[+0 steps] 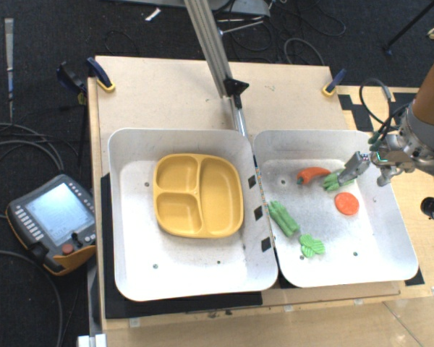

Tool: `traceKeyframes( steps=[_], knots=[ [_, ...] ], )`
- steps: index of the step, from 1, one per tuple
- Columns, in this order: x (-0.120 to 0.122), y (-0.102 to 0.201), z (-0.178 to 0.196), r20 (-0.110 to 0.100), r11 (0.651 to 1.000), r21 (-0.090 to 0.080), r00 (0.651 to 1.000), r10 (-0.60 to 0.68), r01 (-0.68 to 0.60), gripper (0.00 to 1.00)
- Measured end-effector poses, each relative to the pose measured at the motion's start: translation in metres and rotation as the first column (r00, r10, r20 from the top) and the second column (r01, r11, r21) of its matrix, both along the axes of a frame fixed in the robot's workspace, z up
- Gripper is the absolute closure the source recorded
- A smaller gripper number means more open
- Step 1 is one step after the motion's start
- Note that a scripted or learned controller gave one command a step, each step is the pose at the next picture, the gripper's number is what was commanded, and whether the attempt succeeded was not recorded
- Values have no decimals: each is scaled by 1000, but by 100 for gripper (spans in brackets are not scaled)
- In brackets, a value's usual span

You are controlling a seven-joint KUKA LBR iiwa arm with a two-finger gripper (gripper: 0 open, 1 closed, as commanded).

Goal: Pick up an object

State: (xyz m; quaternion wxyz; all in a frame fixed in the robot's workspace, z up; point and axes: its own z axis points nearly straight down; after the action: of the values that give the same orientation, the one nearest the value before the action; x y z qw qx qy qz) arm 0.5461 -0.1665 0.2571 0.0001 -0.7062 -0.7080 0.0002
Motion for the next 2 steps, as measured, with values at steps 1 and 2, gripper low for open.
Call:
traceKeyframes(
  steps=[1, 2],
  knots=[
    [0, 0, 0, 0, 1000, 0, 1000, -1, 1, 0],
    [6, -5, -60, -6, 1000, 1, 1000, -3, 3, 0]
  ],
)
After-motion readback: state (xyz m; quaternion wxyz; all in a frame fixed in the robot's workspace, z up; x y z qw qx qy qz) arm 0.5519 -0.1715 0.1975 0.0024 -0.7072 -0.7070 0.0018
